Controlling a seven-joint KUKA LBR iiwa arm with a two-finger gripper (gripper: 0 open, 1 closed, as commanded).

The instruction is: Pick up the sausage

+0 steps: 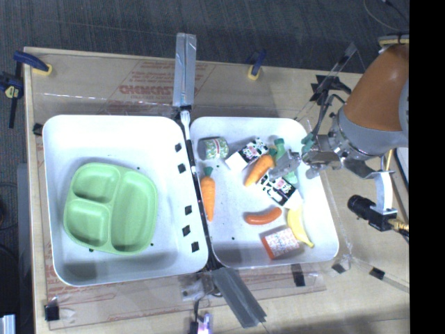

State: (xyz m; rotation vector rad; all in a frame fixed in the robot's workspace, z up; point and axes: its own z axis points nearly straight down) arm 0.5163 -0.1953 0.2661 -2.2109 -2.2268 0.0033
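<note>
Sausage [263, 216] lies free — pincer [286, 164] above, over the carrot [258, 170].

The sausage [263, 216] was a short, orange-red link, slightly curved, lying flat and roughly crosswise on the floor of the right bin [229, 245], toward its near side, apart from the walls.
</note>
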